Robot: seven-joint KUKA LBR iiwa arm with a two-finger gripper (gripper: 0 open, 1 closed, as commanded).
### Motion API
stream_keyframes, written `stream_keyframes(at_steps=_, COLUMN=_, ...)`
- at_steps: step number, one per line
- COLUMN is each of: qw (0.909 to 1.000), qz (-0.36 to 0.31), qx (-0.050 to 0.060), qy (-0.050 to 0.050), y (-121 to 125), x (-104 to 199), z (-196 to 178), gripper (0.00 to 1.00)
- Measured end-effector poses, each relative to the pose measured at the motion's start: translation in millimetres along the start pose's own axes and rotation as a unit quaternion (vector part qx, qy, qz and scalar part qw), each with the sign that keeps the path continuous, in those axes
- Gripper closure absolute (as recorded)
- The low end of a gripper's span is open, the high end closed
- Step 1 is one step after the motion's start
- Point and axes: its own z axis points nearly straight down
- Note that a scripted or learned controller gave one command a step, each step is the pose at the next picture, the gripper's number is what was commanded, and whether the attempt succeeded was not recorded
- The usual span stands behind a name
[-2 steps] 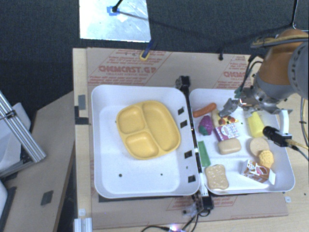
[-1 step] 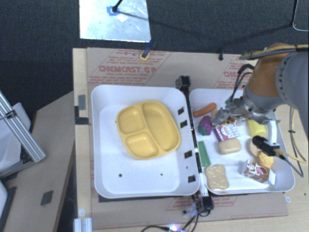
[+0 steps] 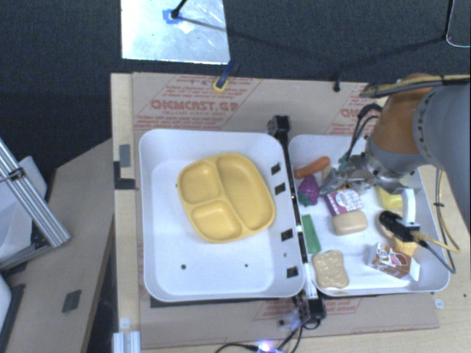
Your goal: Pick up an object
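The arm reaches in from the right over the right bin, and my gripper hangs low near that bin's back left part. Just below it lies a maroon and white packet. An orange carrot-like piece lies to the gripper's left, with a purple toy under it. A tan block rests in front of the packet. I see nothing lifted off the bin floor.
The right bin also holds a green stick, a tan cracker, a yellow item and an orange and white packet. In the left bin sits a yellow divided plate.
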Motion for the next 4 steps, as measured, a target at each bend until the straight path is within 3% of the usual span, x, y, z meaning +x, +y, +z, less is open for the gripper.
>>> stream_keyframes(at_steps=1, qw=1.0, qz=0.0, qx=-0.001, qy=0.0, y=1, x=0, z=-12, gripper=1.0)
stream_keyframes(at_steps=4, qw=1.0, qz=-0.002, qx=-0.004, qy=0.0, y=19, x=-7, z=-144, gripper=1.0)
